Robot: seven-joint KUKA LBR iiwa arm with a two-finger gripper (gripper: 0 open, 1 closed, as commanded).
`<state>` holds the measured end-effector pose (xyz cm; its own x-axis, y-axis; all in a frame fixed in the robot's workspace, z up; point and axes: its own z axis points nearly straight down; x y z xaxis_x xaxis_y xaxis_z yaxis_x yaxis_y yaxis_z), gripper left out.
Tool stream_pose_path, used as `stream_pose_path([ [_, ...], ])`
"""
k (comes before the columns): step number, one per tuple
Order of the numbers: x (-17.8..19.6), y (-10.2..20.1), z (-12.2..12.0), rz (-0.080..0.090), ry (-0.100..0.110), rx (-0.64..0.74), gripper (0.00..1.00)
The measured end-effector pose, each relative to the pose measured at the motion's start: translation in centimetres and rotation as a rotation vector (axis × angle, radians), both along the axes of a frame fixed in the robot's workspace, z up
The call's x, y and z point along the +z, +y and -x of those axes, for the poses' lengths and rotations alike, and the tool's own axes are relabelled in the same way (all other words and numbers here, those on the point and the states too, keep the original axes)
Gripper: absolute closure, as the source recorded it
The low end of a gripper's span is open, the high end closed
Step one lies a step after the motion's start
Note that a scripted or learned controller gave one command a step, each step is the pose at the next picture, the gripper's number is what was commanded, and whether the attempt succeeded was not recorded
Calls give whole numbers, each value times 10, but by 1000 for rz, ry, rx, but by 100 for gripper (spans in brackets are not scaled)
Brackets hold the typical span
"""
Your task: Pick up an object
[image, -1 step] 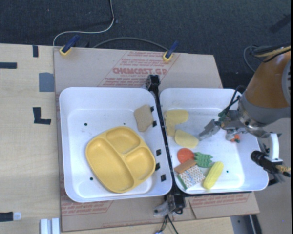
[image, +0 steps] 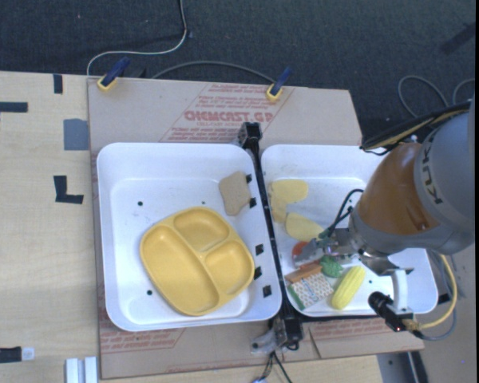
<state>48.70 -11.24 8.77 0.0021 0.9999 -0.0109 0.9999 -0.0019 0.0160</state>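
The right bin (image: 319,156) holds several small toy foods. Two pale yellow pieces lie at its left, one (image: 290,191) above the other (image: 302,227). A yellow corn cob (image: 347,286) lies near the front, beside a green piece (image: 331,266), a red piece (image: 302,251) and a flat printed card (image: 307,290). My gripper (image: 333,242) hangs low over the red and green pieces, just right of the lower yellow piece. The grey arm with its orange band (image: 391,194) covers the right part of this bin.
The left bin (image: 116,214) holds a yellow divided plate (image: 195,259) and a tan slice (image: 235,192) near the dividing wall. Black clips run along the wall (image: 263,214) between the bins. Cables trail at the front right corner (image: 431,317).
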Motion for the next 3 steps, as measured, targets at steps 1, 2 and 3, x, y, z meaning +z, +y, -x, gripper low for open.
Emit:
stream_pose_path([
  [1,-2,12,-17,-10,13,4,0],
  [2,-2,14,1,-9,12,3,0],
  [3,-3,17,-33,-11,16,3,0],
])
